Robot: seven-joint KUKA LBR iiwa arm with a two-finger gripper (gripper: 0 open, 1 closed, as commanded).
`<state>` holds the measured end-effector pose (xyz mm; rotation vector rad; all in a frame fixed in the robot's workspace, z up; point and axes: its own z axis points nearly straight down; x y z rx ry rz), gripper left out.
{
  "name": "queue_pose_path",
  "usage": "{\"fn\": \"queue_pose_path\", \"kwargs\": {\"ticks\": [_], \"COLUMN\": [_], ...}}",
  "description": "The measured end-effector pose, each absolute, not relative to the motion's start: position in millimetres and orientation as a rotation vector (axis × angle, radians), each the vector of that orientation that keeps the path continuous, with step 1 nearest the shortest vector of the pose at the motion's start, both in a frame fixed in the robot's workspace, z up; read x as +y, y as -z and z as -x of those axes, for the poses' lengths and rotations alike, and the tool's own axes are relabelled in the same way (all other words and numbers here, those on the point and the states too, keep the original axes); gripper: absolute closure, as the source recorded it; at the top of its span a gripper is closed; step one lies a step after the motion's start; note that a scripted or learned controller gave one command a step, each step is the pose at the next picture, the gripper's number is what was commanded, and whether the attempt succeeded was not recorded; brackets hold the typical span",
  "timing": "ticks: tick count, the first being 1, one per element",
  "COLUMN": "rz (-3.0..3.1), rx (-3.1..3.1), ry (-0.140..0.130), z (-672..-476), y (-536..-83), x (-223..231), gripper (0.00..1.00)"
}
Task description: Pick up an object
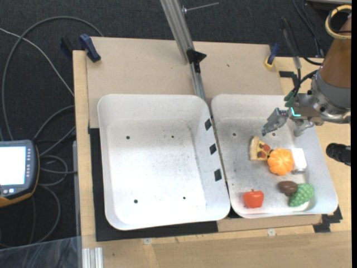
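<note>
You have several toy foods to choose from, all in the right bin (234,116), and all lie below the jaws (288,125) in the camera view. Nearest is the pizza slice (259,148), just below and left of the jaws, not touching them. Touching the slice's right side is the orange pumpkin (280,161), with a white block (299,159) pressed against its far side. Further from the jaws, toward the bin's near rim, sit a brown piece (288,187) and a green bunch of grapes (302,195), the two touching. The red tomato (253,198) stands apart from them, furthest down and left of the jaws.

The jaws hang above the bin's upper right part with their two fingers spread apart and nothing between them. Their left finger (274,120) points down toward the pizza slice. The arm's orange band (339,66) rises up and right of the jaws.

Well left of the jaws, the left bin (111,116) sits beside the right one on the counter (139,66). Far left, off the counter, you see a teach pendant (15,169) with a lit screen.
</note>
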<state>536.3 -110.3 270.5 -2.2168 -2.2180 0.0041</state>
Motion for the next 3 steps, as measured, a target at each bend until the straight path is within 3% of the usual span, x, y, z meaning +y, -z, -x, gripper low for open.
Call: {"fn": "queue_pose_path", "kwargs": {"ticks": [1, 3], "rz": [2.220, 2.218], "rx": [-2.221, -2.215], "ry": [0.000, -0.005], "z": [-537.0, -539.5], "y": [-272, -172], "x": [-110, -120], "gripper": [0.00, 0.00]}}
